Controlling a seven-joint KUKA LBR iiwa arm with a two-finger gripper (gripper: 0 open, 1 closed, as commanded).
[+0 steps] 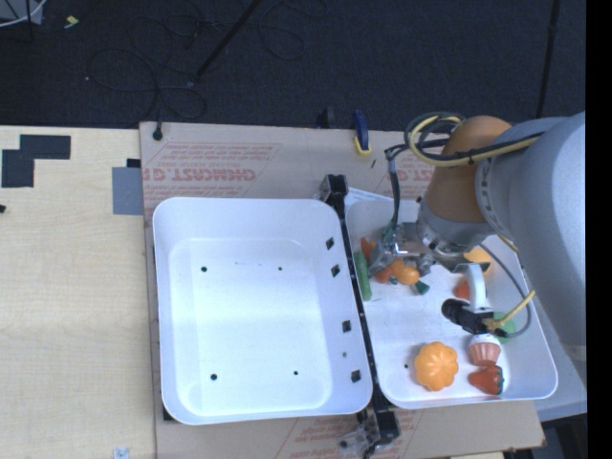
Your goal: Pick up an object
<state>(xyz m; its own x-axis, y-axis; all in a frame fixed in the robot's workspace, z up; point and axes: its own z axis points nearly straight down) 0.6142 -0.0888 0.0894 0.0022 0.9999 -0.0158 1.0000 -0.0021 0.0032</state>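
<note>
My gripper (400, 259) is low in the upper left part of the right bin (535, 376), on the grey arm that comes in from the right. A small orange toy (405, 275) lies right under it, touching or nearly touching; the view is too small to tell whether it is gripped. A green stick-shaped thing (363, 275) lies just left of it, along the bin's left wall. Further toward the front sit an orange pumpkin-like toy (435, 365), a pink cupcake (485, 350) and a red strawberry-like piece (487, 381).
The left bin (182, 256) stands beside the right one, with a black divider rail (349, 285) between them. A small red piece (463, 289) lies to the right of the gripper, partly under the arm. Both bins rest on a cardboard sheet (220, 165).
</note>
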